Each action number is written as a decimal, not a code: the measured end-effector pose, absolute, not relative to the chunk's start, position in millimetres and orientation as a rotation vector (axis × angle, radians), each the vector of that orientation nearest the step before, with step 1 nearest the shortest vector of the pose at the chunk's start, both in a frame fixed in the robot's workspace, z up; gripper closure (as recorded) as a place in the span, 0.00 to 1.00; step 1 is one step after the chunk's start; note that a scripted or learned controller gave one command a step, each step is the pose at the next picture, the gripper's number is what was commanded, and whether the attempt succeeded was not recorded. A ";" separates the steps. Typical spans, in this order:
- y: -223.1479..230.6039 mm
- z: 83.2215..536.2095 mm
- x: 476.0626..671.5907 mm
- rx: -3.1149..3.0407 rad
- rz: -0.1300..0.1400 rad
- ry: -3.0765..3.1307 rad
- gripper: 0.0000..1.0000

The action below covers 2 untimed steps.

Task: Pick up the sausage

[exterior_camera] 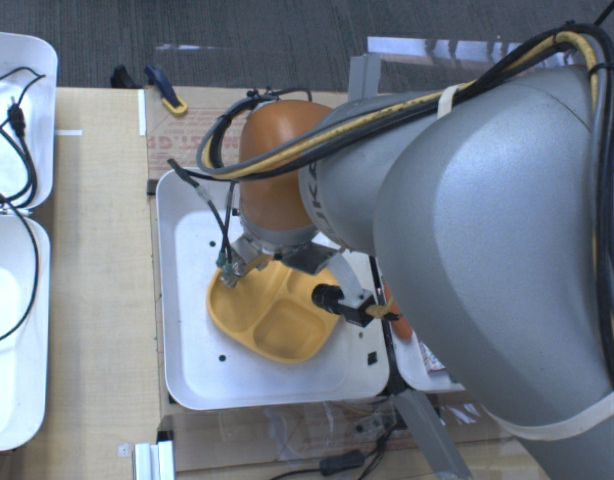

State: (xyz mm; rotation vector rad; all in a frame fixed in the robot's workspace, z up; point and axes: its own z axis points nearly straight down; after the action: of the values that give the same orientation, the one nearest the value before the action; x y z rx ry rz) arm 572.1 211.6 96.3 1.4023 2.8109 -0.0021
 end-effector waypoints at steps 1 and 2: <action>216.0 91.6 621.7 1.553 -0.021 2.738 1.00; 217.3 287.2 659.7 1.536 -0.001 2.737 1.00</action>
State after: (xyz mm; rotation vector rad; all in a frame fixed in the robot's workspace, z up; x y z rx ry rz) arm 659.7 217.3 287.2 1.5358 2.7371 -0.0006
